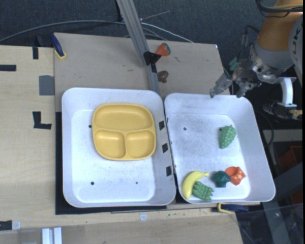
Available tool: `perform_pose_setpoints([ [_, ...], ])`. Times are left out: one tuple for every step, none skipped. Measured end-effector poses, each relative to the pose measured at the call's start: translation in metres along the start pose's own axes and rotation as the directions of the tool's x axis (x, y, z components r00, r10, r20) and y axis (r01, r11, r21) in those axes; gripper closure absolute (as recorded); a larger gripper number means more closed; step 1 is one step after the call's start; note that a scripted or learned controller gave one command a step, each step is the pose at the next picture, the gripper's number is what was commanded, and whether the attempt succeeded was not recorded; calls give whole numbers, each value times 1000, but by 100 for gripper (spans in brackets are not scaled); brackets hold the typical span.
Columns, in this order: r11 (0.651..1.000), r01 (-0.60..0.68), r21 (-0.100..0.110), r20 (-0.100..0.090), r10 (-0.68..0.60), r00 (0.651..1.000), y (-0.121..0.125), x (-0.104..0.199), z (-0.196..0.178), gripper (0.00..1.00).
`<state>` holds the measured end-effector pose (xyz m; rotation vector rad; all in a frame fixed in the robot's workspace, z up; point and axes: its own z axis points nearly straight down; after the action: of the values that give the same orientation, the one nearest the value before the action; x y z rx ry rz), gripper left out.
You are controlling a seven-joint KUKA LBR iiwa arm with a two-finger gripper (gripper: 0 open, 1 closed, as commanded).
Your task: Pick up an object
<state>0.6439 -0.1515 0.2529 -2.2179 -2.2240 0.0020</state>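
Dark carpet surrounds the pale wooden desk (pixel 117 55), and on it we see two shallow white bins side by side. We start at the left bin (pixel 76 187), which carries a yellow divided plate (pixel 124 131) lying flat toward its far half.

Moving right, the right bin (pixel 193 121) holds the pickable things. Near its front edge lies a yellow banana (pixel 191 181), with a green bumpy piece (pixel 203 190) touching it. Just beside those sit a dark teal piece (pixel 220 178) and an orange-red piece (pixel 236 175), close together. Well apart, toward the right wall, lies a bunch of green grapes (pixel 226 136) on its own.

Farther right, the gripper (pixel 227 88) hangs over the far rim of that bin, well away from every piece; its jaws appear released, with nothing between them.

We judge these to be toy foods: light, stiff, smooth plastic that may slip or skid under a pinch. The grapes look the easiest target to us, standing clear of neighbours; we would close across their narrower width, near the middle. The banana would be best taken across its curved body, though the green piece crowds it.
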Motion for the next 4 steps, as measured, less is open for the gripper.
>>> perform_pose_setpoints([
  [1000,0,0,1,0,1000,0,0,0,0],
  [1000,-2,5,1,2,1000,0,-9,49,0],
  [1000,-1,7,0,1,1000,-3,-9,114,0],
  [1000,0,1,2,0,1000,-4,-8,167,0],
])
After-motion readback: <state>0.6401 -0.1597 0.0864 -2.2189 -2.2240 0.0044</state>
